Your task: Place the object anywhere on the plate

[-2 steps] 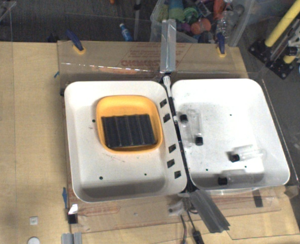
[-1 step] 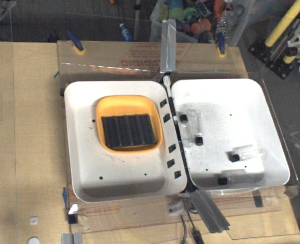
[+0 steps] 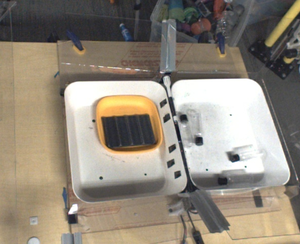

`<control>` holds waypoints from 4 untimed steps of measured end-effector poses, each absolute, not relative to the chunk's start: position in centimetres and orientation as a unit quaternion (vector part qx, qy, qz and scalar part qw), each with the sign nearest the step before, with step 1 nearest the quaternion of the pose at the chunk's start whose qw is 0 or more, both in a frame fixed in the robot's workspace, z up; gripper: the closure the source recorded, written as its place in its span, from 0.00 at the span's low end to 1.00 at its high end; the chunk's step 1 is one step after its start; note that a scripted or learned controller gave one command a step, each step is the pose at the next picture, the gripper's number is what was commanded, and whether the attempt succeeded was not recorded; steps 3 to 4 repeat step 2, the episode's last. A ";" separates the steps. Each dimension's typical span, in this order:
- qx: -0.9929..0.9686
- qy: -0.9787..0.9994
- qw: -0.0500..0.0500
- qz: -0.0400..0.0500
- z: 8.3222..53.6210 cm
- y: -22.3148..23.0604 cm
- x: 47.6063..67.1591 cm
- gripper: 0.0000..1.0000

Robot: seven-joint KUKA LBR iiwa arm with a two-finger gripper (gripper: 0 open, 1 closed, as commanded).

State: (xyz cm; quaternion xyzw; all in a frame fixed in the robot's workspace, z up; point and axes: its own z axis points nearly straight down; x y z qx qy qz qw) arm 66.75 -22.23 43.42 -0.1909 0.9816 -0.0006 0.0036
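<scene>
A yellow-orange plate [image 3: 126, 102] with rounded corners lies in the left white bin [image 3: 84, 156], toward its back right. A black ridged rectangular object [image 3: 128, 130] rests flat on the plate and covers most of its middle and front. Its long side runs left to right.
The right white bin [image 3: 231, 98] holds several clear plastic pieces with black ends, one near the divider [image 3: 190, 122] and one at the front right [image 3: 243, 155]. Black clips line the divider [image 3: 171, 136] between the bins. Clutter and a box of toys [image 3: 200, 6] sit behind the bench.
</scene>
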 end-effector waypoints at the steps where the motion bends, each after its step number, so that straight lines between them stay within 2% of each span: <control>1: -0.344 0.939 0.005 -0.001 43.7 -22.0 66.8 1.00; 4: -0.373 0.928 0.005 -0.001 43.7 -21.9 66.9 1.00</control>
